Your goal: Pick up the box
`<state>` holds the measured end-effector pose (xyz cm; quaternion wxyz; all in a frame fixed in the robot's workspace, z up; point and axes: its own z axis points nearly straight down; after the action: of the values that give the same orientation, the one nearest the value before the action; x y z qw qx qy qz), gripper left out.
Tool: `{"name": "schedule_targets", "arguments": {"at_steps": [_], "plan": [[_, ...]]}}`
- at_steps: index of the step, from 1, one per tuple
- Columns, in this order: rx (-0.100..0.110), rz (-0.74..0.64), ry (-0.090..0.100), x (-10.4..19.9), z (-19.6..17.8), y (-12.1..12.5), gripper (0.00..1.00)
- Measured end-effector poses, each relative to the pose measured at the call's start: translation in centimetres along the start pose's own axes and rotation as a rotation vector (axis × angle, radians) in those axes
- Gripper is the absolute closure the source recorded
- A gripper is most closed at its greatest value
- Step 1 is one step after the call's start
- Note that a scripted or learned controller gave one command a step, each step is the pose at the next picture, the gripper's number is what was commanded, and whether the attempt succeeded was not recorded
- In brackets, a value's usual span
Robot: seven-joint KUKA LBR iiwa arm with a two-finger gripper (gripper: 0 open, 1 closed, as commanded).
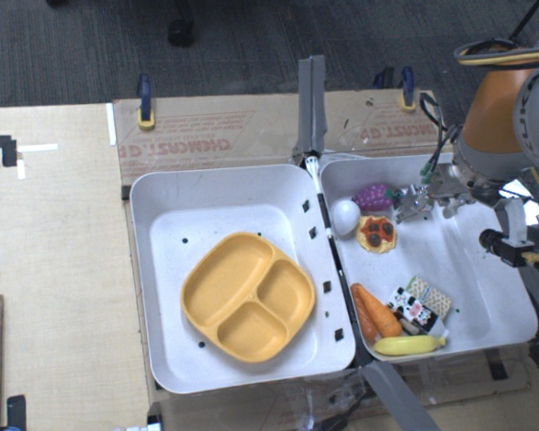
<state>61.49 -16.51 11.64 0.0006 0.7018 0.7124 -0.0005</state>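
Note:
The box (419,304) is a small carton with black-and-white patches and a checked end. It lies in the front part of the right bin (465,242), between a carrot and a banana. My gripper (410,201) hangs over the back of the same bin, next to the purple grapes (372,196). It is well behind the box and apart from it. The grey arm with its orange band (499,106) reaches in from the right.
Also in the right bin are a white egg (345,216), a pizza-like toy (377,234), an orange carrot (373,311) and a yellow banana (409,345). The left bin (159,218) holds a yellow divided plate (248,296). A raised divider (323,215) separates the bins.

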Motion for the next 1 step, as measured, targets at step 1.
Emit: {"name": "schedule_targets", "arguments": {"at_steps": [1], "plan": [[0.002,-0.125,0.002,1.3,1.84,-8.12,0.0]]}}
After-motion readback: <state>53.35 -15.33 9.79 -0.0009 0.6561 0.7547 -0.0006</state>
